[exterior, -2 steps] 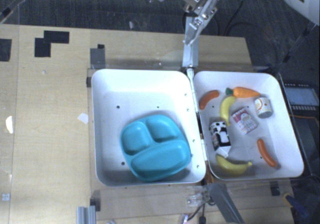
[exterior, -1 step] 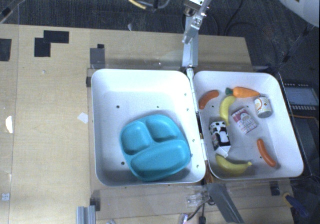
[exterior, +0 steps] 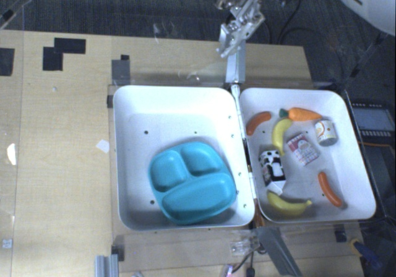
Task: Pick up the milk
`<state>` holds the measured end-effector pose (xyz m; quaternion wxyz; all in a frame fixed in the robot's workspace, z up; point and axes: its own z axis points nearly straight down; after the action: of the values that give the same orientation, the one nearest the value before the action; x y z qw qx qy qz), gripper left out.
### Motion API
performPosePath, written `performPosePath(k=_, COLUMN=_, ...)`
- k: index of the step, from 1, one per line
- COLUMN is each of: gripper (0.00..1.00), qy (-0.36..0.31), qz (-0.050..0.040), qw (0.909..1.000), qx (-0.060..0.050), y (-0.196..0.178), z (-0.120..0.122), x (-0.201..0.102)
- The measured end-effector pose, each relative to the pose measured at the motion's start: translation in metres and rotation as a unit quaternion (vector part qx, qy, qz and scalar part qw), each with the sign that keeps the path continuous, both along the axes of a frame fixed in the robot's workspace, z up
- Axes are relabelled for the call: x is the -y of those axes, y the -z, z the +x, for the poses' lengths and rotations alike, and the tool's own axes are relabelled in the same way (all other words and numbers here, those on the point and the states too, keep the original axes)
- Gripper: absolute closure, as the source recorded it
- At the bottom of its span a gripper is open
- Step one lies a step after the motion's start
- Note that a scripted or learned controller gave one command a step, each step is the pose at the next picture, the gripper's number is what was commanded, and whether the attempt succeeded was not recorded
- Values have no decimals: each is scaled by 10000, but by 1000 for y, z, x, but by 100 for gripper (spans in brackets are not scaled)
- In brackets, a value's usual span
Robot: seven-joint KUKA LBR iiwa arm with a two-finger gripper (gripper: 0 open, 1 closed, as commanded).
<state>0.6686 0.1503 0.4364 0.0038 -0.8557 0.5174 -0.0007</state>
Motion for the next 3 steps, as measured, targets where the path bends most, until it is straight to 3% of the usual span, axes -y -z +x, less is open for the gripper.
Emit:
performPosePath(k=1, gripper=100, qy=-1735, qz=-6, qw=9848, qx=19, y=-1, z=-2, x=-2)
performPosePath(k=2, gripper=100, qy=-2981, qz=-17, qw=9545, qx=25, y=-1, z=0, x=16)
performPosePath(k=3, gripper=100, qy=-3343, qz=-21, qw=9425, qx=14, y=0, z=-9, x=31)
